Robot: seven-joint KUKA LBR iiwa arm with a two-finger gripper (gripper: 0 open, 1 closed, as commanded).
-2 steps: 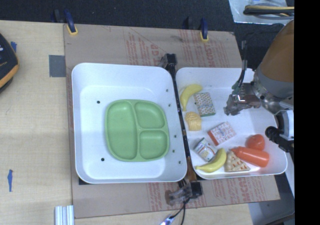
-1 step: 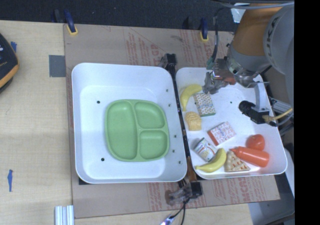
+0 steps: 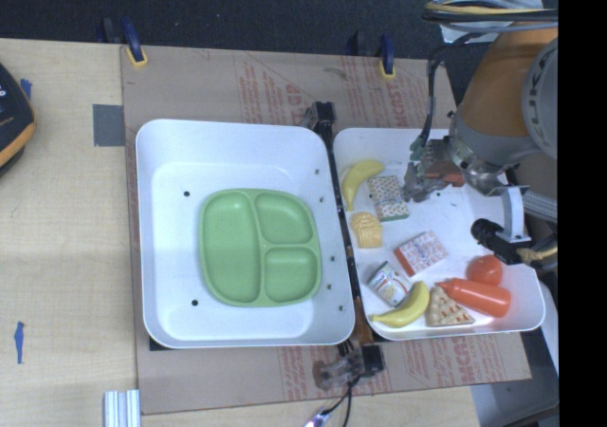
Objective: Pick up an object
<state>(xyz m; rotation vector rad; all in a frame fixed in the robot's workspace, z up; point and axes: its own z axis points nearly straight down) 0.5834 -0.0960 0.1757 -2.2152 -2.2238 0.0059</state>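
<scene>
Hovering low in the right bin (image 3: 531, 319), the gripper (image 3: 417, 186) sits just right of the patterned packet (image 3: 388, 197), w/ a yellow banana (image 3: 358, 178) on the packet's far left side and a small bun (image 3: 366, 230) just below it; you cannot tell if it's open or closed, nothing is seen held. To do this step well, I think you should center over the packet before descent, approx. straight down, keeping off the bin wall. Red-white box (image 3: 420, 252) lies below-right of the packet, so avoid pushing it.
</scene>
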